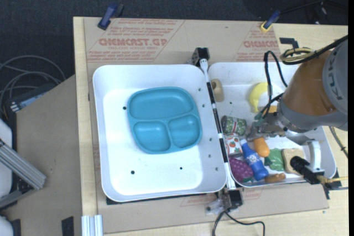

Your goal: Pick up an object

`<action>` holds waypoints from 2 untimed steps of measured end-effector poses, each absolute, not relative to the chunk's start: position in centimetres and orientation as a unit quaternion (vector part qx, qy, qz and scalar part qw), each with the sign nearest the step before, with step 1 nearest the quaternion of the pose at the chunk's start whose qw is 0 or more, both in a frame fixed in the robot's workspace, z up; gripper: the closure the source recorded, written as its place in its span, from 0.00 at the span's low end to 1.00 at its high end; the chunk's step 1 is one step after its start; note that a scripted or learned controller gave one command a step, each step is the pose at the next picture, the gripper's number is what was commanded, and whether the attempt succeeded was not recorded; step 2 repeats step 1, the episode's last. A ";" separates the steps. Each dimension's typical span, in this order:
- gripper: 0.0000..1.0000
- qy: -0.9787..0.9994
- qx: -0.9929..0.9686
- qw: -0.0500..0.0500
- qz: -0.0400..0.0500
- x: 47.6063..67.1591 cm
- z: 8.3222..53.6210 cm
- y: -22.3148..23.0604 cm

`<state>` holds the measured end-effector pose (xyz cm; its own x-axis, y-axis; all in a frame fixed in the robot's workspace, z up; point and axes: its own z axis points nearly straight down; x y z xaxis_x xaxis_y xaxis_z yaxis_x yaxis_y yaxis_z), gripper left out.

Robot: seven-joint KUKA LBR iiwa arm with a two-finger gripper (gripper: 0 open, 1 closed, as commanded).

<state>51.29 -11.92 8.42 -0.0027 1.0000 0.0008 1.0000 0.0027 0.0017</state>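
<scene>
the arm [316, 91] reaches in over the right bin [235, 72], and its gripper [264, 125] hangs low among the toys near the bin's middle; whether it is released or clenched cannot be told from here. a yellow ball [258, 95] sits toward the bin's far edge, a small can [234, 125] by its left wall, and along the near edge lie purple grapes [239, 167], a blue bottle [254, 158], an orange piece [261, 147] and a green piece [275, 158]. the left bin [110, 85] carries a blue divided plate [164, 119] at its middle.
</scene>
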 end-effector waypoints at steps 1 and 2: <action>1.00 0.709 0.706 0.003 0.003 57.4 18.8 -7.0; 1.00 0.709 0.706 0.003 0.003 57.4 18.8 -7.0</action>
